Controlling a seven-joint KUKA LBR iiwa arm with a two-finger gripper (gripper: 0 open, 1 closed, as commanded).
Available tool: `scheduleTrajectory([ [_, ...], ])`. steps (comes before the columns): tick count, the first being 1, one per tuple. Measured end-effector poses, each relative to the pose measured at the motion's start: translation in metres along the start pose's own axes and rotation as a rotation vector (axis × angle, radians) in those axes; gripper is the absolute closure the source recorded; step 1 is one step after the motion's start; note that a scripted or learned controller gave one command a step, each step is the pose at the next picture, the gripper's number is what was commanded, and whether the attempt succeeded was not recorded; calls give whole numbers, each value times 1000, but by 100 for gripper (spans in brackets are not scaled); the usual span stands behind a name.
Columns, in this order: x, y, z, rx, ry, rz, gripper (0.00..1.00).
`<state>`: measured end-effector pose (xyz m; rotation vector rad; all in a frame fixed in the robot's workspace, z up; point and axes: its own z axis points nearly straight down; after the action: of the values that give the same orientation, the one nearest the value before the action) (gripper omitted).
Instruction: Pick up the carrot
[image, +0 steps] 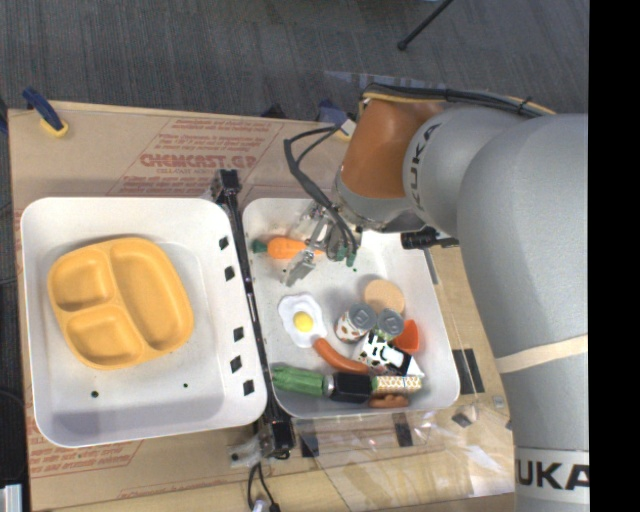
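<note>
orange carrot (285, 247) | right bin (432, 300) (far end) | gripper (312, 250) touching it

A yellow tray (120, 300) lies in the left bin (40, 400).

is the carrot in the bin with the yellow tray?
No: the carrot lies in the right bin beside the gripper, while the yellow divided tray sits in the left bin.

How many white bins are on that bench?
2. The left bin holds a yellow divided tray; the right bin holds the carrot and other toy food, beneath the gripper.
</note>
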<state>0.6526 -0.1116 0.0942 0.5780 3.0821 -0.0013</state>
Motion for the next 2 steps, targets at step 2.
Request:
scheduleTrajectory([
  [2,12,6,2,2,6,413,0],
])
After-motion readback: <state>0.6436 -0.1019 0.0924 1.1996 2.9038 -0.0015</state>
